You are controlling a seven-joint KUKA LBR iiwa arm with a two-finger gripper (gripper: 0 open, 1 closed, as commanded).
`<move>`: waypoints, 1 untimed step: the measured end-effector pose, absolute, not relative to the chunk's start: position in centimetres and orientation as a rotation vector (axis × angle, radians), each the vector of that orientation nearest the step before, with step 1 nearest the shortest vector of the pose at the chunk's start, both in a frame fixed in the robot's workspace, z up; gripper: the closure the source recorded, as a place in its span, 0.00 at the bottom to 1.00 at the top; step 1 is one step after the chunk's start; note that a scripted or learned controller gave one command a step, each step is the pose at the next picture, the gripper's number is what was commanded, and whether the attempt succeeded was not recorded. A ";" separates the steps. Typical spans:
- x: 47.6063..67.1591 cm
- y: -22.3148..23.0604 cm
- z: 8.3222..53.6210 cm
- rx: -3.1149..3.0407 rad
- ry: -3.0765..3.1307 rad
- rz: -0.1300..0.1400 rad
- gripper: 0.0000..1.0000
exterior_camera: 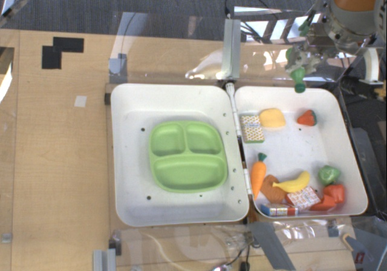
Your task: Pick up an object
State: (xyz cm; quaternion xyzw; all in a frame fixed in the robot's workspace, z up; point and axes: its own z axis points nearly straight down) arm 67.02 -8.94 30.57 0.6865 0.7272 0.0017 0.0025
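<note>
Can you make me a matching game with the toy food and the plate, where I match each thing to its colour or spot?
Things:
1. divided plate
2. carrot
3. banana
4. strawberry

Colour or spot:
A. yellow, lying near the bottom of the right bin
B. red, near the top right of the right bin
C. light green, in the middle of the left bin
D. orange with a green top, close to the wall between the bins

Pairs: 1-C, 2-D, 3-A, 4-B
</note>
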 end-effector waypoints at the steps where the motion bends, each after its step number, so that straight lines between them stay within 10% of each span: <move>1: 62.6 -4.3 26.0 2.341 2.094 0.003 1.00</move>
